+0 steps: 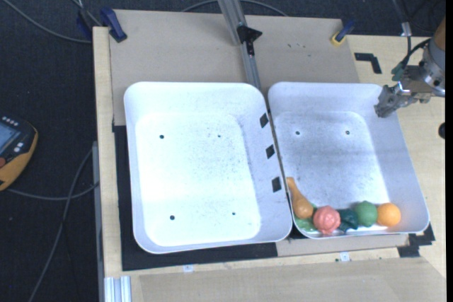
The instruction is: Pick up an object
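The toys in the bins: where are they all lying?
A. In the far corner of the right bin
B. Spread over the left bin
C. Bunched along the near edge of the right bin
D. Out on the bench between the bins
C: the carrot, pink ball, green ball and orange ball sit in a row against the near wall of the right bin.

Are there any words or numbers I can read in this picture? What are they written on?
None can be read.
The black and orange handheld device with a small screen, lying on the dark floor left of the bench: its screen is too small and blurred to read.
The two shallow white plastic bins carry only dark dots and black clips, no letters.
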You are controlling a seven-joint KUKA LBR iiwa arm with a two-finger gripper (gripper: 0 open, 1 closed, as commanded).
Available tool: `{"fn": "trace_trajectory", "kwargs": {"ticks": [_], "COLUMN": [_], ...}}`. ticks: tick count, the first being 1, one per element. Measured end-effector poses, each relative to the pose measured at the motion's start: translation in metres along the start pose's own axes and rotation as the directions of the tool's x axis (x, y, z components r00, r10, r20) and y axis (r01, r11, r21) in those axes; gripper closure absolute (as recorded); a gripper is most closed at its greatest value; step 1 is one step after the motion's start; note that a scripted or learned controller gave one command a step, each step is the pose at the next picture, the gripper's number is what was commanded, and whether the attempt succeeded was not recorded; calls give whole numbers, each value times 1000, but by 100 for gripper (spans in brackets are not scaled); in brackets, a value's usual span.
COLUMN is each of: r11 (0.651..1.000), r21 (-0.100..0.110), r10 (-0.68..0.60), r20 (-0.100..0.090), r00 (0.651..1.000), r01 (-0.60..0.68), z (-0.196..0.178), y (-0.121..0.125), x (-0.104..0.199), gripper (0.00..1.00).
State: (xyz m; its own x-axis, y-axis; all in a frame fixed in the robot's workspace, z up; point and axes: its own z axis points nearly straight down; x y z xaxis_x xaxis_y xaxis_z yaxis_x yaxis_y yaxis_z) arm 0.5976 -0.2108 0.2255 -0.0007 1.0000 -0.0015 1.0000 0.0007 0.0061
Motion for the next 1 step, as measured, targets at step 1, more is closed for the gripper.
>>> {"fn": "trace_trajectory", "kwargs": {"ticks": [1], "r11": [1000], "r21": [4], "r10": [0], "r20": [-1], "r00": [1000], "r01": [0], "z": [-13], "y": [0], "x": [0], "gripper": [100]}}
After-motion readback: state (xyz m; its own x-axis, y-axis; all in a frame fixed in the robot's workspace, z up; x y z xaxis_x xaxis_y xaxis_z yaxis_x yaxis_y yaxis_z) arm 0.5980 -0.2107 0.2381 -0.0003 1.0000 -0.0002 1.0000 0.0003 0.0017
